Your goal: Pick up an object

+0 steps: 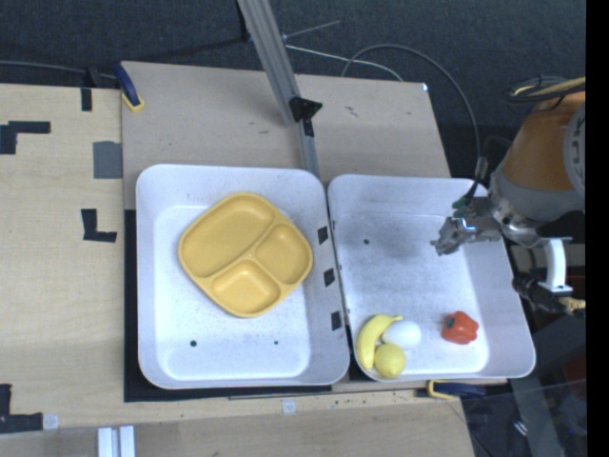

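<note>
Here, two shallow white bins sit side by side: the left bin carries a yellow divided plate, while the right bin keeps its small items crowded along the near wall, a likely awkward spot for a grasp. The gripper hangs over the right bin's far half, well apart from them; its grip cannot be told. Candidates: a banana, a lemon, a white egg, and a red pepper.
</note>
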Motion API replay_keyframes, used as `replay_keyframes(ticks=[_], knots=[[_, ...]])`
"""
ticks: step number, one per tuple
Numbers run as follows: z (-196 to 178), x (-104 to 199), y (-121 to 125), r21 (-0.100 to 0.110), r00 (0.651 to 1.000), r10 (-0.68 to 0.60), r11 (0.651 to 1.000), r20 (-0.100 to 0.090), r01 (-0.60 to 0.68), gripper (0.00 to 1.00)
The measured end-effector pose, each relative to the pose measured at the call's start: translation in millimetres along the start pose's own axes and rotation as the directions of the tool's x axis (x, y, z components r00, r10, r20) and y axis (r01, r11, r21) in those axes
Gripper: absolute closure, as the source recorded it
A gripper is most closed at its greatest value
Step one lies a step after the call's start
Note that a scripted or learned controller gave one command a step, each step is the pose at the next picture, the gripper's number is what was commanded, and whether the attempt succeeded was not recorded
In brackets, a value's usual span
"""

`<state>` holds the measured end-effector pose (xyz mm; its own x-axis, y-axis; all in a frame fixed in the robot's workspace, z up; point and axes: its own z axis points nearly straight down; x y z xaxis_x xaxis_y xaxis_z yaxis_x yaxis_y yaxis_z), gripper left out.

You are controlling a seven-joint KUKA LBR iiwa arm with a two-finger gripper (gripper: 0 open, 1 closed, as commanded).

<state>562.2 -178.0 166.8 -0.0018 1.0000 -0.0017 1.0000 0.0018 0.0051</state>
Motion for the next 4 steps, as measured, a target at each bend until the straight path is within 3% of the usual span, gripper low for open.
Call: replay_keyframes(ticks=[2,4], knots=[[-107,-1,0,0.001,1.000,0.000,1.000,0.000,0.000,1.00],[-94,107,21,0.005,1.000,-0.006,1.000,-0.003,0.006,1.00]])
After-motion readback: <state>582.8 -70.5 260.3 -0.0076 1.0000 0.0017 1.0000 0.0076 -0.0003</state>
